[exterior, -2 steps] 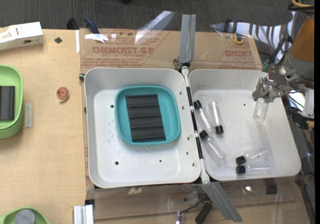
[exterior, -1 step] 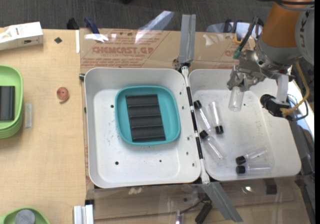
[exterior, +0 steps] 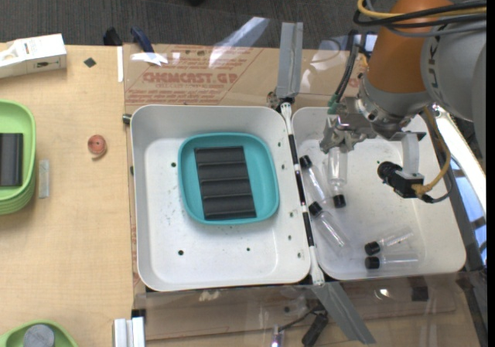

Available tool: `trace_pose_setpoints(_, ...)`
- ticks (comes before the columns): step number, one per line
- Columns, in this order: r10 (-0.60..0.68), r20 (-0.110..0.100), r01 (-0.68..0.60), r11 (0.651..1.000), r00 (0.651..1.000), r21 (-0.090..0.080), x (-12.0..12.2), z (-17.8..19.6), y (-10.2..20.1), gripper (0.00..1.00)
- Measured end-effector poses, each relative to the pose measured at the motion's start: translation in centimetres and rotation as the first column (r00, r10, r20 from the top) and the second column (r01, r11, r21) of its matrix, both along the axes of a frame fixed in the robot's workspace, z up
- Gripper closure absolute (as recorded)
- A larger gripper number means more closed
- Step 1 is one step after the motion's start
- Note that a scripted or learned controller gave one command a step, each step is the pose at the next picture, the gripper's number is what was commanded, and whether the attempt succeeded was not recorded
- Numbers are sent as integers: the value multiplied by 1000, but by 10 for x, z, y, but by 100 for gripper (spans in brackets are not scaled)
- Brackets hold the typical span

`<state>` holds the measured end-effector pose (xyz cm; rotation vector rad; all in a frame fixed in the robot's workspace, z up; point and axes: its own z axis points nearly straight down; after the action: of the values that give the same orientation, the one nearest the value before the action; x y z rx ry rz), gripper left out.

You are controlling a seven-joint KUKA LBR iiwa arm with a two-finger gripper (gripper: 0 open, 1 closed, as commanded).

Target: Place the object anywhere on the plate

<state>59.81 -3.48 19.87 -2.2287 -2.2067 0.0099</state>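
In the right bin [exterior: 441, 260] lie several clear tubes with black caps. One clear tube [exterior: 336, 174] points toward me with its cap at the near end. My gripper [exterior: 337, 144] is low in this bin, directly over the far end of that tube. Whether it touches the tube is hidden by the wrist. A teal plate [exterior: 267, 183] sits in the middle of the left bin [exterior: 155, 222], with a dark ridged block [exterior: 224, 181] lying on it. The plate is well to the left of the gripper, across the wall between the bins.
More capped tubes lie at the right bin's left wall [exterior: 309, 177] and near its front [exterior: 393, 243]. A black cable loop [exterior: 398, 178] hangs off the arm over the right bin. Green dishes [exterior: 23, 183] and a small red knob [exterior: 96, 144] rest on the wooden bench to the left.
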Motion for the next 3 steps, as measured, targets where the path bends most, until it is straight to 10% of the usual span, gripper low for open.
trace_pose_setpoints(2, 255, 5, -255, 967, 967, 0, 61, 0, 37, 100)
trace_pose_setpoints(3, 446, 3, -446, 895, 895, 2, 40, 25, 85, 100)
